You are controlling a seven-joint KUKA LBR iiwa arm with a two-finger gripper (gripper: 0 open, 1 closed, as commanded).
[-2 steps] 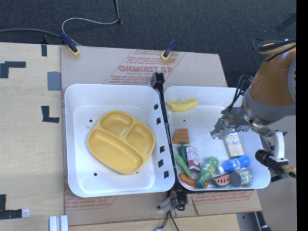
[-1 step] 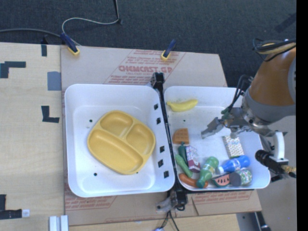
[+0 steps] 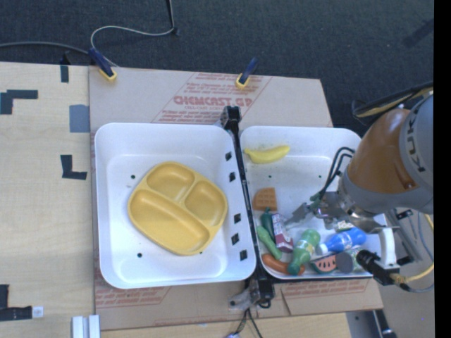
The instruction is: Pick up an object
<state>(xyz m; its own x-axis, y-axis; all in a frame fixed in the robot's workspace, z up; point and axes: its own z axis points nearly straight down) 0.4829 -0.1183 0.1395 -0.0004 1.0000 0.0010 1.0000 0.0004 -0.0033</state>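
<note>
So here I am, reaching in from the right over the right bin (image 3: 310,138), orange band and all. My gripper (image 3: 315,210) is down low over the middle of that bin, just above the pile of toy stuff at the near edge. Honestly I can't tell from up here whether my fingers are spread or closed, they're just a dark tangle of metal against the white floor, and nothing visibly sits between them.

The pile itself: a green bottle (image 3: 304,248) tilted right below my gripper, a blue bottle (image 3: 345,241) just to its right, a watermelon slice (image 3: 325,264) at the near rim, and a long green vegetable (image 3: 266,241) lying beside a dark red packet (image 3: 281,234). An orange carrot-looking thing (image 3: 274,263) is tucked in the near left corner. A brown waffle-ish piece (image 3: 265,199) sits a bit further up along the divider, and a banana (image 3: 266,153) lies at the far side, well apart from everything else.

Left bin (image 3: 113,189) holds a yellow divided plate (image 3: 177,207), lying flat, turned at an angle.
</note>
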